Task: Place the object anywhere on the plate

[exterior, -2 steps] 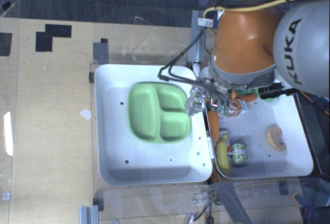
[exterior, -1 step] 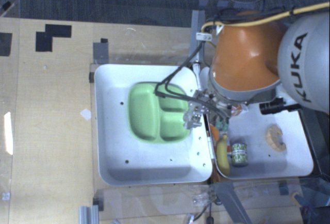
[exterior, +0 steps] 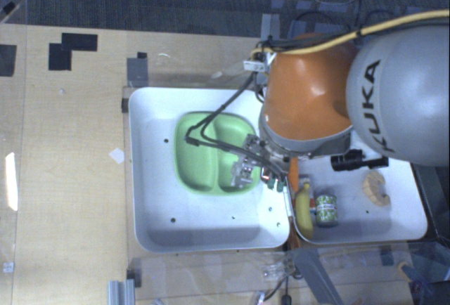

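Nearest the camera, in my right white bin, a yellow banana-shaped toy and small green-labelled can lie right of my gripper. It hangs over the green plastic plate beyond; its grip I cannot tell.

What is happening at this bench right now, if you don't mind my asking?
The KUKA arm reaches in from the right, with its pincer low over the green plate in the left bin. Whether it holds anything is hard to tell. In the right bin lie a yellow banana-like item, a small can and a tan round piece.
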